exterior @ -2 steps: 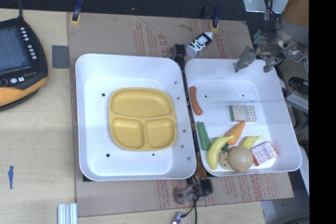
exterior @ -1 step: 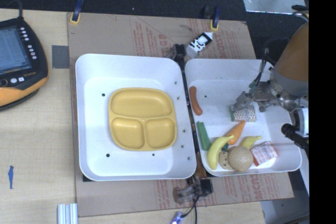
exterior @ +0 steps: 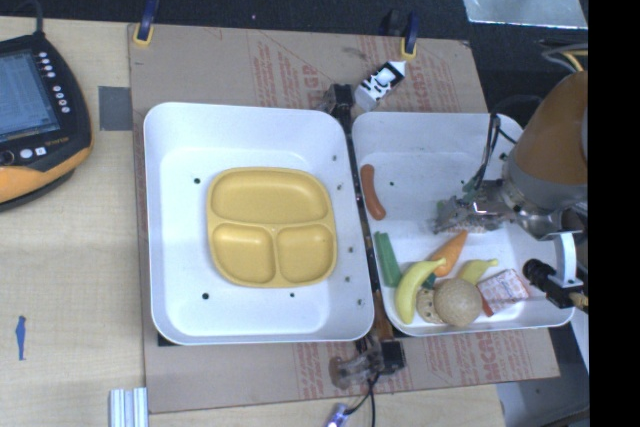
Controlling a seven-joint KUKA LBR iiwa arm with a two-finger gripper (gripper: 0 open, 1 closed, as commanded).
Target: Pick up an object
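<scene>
The hand [exterior: 462, 213] hangs low in the right bin [exterior: 420, 130], just above the carrot [exterior: 452, 252], probably lining up a grasp; its grip state cannot be told.

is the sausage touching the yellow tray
Apart. The camera view shows the sausage in the right bin, while the yellow tray sits in the left bin.

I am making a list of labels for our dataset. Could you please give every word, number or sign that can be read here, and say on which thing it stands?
None can be read.
Brown mat: faint red print, too blurred.
Pendant: screen text too small.
Black-and-white tag: pattern, not legible.
Red-and-white packet: print too small.
</scene>
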